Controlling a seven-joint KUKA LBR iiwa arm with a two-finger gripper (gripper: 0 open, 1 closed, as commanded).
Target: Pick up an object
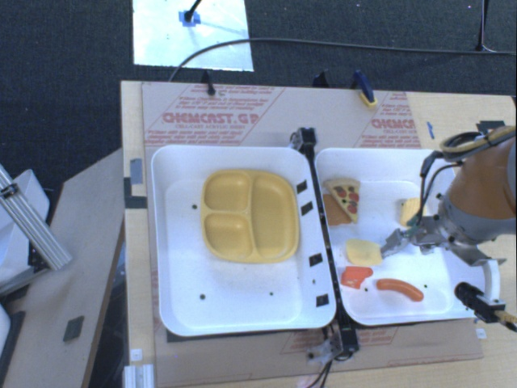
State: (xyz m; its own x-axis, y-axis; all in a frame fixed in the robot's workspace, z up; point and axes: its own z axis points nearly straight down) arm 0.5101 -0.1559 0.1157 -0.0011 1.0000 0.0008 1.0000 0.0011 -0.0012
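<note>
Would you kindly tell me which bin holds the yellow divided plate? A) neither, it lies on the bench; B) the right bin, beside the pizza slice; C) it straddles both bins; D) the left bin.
D: the plate lies flat in the left bin, across the divider from the pizza slice in the right bin.

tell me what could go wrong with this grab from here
The gripper sits low beside the pale yellow piece, so it may nudge it rather than grasp it. The red piece and sausage lie close by and could get bumped. The pizza slice lies against the bin divider, awkward to reach.
</note>
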